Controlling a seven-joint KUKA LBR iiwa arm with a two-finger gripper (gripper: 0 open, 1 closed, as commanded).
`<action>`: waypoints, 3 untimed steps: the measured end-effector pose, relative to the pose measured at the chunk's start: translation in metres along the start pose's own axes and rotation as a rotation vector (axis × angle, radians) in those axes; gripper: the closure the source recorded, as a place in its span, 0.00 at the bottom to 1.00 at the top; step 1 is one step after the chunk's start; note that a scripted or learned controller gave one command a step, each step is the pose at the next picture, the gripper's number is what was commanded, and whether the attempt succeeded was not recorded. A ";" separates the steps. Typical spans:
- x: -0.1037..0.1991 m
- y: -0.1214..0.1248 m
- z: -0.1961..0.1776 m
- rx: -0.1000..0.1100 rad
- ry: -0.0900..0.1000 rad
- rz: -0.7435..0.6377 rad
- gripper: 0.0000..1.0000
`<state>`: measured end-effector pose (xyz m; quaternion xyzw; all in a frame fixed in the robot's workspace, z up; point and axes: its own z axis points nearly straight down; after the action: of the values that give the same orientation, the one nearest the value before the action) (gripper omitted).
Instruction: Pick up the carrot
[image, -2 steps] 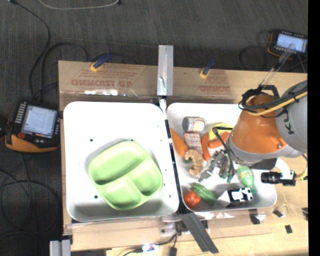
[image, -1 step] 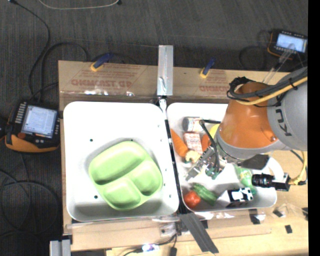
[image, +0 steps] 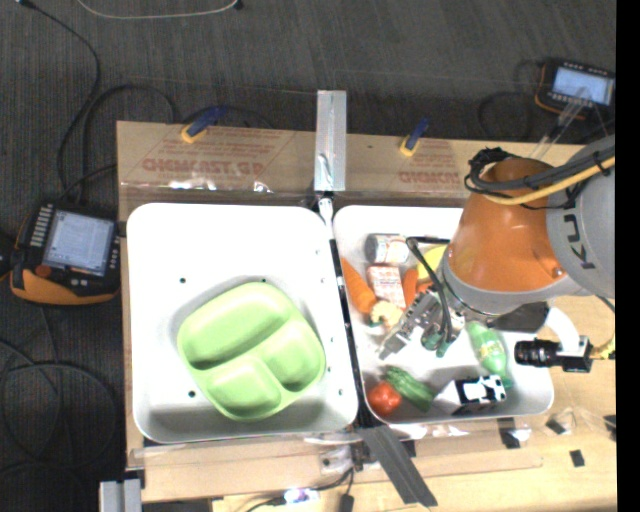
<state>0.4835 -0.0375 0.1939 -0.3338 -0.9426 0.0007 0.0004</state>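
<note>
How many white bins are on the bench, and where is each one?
2. The left bin holds a green tray. The right bin holds the carrot and other items, with the hand above them; the arm may hide more items.

The arm (image: 520, 240) covers much of the right bin (image: 350, 225), hiding that bin's far right corner and most of its right side. The arm itself is cut off by the right edge of the picture.

The carrot (image: 357, 287) shows along the bin's left wall, but its near end is hidden behind a pale, rounded item (image: 384, 315) too small to name.

A red and white carton (image: 392, 282) lies partly under the arm, its print too blurred to read.

The gripper (image: 418, 328) hangs over the clutter; its fingers are blurred against the things below.

A green bottle (image: 487, 349) is partly covered by the arm's wrist.
</note>
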 end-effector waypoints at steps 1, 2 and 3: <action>-0.013 -0.016 -0.014 -0.002 0.002 0.200 1.00; 0.027 0.032 -0.004 -0.001 0.004 0.213 1.00; 0.028 0.034 -0.012 -0.001 0.008 0.210 1.00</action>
<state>0.4828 0.0068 0.2060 -0.4310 -0.9024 -0.0009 0.0039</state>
